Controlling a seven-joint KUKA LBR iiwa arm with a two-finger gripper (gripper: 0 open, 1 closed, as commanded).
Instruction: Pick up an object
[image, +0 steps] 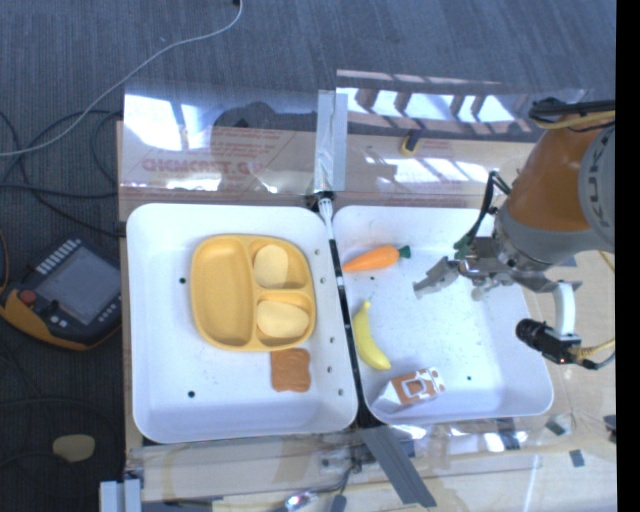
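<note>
Carrot in right bin, hand hovering nearby, fingers spread, empty

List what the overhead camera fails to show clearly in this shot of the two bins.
- Claw: whether its fingers are parted or closed is unclear; they are small and blur against the right bin.
- Small box: its print is too small to read.
- Arm: cut off by the right edge.
- Rounded pieces in the yellow tray: too featureless to identify.
</note>
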